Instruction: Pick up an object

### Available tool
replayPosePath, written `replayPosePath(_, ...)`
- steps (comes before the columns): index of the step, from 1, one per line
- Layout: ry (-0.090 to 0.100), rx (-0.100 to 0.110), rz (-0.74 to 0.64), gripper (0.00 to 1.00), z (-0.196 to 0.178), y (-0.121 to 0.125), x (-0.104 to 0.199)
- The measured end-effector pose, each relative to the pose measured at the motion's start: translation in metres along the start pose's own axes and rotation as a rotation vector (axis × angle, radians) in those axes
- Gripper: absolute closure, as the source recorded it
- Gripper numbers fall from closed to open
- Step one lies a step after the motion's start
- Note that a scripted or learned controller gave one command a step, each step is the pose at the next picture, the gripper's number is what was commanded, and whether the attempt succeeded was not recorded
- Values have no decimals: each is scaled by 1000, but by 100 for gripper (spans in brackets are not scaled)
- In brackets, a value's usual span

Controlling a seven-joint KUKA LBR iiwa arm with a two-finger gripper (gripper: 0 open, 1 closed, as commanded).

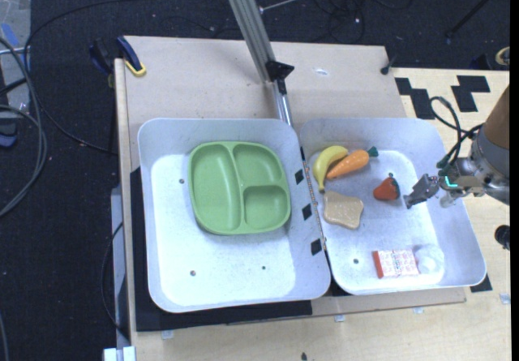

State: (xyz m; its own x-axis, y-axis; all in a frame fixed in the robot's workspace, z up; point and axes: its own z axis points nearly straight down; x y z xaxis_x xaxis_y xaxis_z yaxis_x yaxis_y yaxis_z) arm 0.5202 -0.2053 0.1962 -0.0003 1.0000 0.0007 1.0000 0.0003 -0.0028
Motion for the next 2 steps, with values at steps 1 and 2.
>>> replayPosePath(1, -1, -3, -1, 0, -1, 1, 0)
replayPosePath(2, 1, 2, 2, 0, 60, -3, -6)
